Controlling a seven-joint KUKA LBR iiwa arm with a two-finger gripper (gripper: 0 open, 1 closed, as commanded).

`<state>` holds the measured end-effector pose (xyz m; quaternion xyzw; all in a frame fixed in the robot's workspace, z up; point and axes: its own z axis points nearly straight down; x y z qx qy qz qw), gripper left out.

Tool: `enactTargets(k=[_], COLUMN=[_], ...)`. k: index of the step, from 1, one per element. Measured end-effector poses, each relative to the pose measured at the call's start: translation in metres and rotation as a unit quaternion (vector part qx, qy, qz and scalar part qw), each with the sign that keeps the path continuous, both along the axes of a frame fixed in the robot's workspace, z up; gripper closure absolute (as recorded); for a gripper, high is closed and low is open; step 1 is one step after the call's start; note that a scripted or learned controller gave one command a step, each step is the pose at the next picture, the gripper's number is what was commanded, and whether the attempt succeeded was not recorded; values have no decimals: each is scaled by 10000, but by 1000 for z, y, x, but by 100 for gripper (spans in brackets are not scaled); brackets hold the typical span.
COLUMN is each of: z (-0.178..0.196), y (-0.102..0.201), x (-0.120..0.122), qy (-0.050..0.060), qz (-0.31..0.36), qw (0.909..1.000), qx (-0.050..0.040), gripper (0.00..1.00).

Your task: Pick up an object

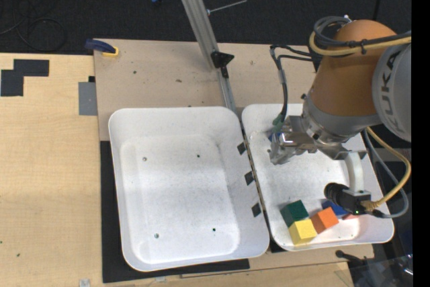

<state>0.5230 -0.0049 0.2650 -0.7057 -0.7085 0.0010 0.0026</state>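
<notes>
In the right bin (269, 212), near its front edge, lie a dark green block (293, 211), a yellow block (302, 230), an orange block (327, 218) and a blue block (339, 211) partly hidden behind a black part of the arm. My gripper (281, 148) hangs over the back left part of the right bin, well behind the blocks. A bit of blue shows beside it at the wrist, and I cannot tell what that is.
The left bin (127, 138) sits beside the right one, with black clips (248, 177) along the shared edge. A slanted aluminium rail (200, 23) rises behind the bins. The arm's grey and orange body (349, 77) with cables overhangs the right bin's back.
</notes>
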Motion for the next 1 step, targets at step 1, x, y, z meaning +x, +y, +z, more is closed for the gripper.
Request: enactTargets(k=[1], z=[-26], y=[52], x=[1], qy=[13], qz=[2], qw=[10000], qx=[-3], gripper=[100])
